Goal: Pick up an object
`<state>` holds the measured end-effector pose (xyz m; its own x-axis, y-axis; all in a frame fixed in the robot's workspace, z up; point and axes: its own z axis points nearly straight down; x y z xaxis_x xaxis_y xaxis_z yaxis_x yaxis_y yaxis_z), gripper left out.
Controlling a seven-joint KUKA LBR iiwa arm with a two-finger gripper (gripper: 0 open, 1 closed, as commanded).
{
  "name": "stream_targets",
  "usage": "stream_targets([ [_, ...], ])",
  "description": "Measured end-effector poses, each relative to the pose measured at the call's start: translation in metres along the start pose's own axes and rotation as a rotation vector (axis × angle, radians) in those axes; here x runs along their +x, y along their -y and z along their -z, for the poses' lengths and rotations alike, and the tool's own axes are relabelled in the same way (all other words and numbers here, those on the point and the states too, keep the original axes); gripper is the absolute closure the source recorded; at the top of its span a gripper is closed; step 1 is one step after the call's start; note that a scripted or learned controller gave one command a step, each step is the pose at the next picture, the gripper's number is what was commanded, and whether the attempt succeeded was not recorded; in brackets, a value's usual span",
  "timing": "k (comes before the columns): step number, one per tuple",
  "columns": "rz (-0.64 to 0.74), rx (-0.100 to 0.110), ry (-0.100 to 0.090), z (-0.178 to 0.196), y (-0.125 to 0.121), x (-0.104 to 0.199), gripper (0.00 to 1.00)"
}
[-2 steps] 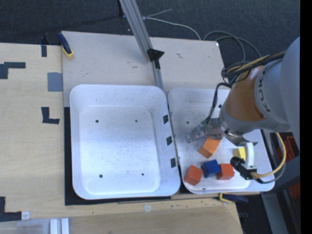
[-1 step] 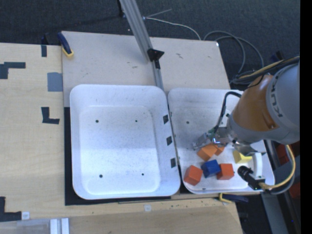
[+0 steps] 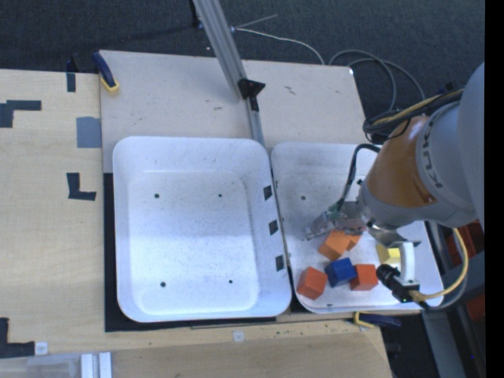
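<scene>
The gripper [image 3: 335, 220] hangs low in the right bin [image 3: 315, 164], just above a light orange block [image 3: 339, 244]; I cannot tell how it is set. Near that bin's front edge lie a blue block [image 3: 341, 271], a red-orange block [image 3: 312, 282], another red-orange block [image 3: 365, 276] and a yellow piece [image 3: 387, 251]; the left bin [image 3: 130, 211] adjoins it.

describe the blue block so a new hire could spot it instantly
Look in the right-hand bin, at the cluster of small blocks along its near edge. The blue block sits mid-cluster, between two red-orange blocks and below an orange block; it's the only blue one.
</scene>
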<state>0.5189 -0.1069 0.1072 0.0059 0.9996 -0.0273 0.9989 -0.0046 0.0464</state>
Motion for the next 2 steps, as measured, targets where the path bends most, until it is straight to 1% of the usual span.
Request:
stream_targets([
  [1, 0.008, 0.015, -0.023, -0.001, -0.019, -0.021, 0.00],
  [2, 0.008, 0.039, -0.026, 0.004, -0.039, -0.029, 0.00],
])
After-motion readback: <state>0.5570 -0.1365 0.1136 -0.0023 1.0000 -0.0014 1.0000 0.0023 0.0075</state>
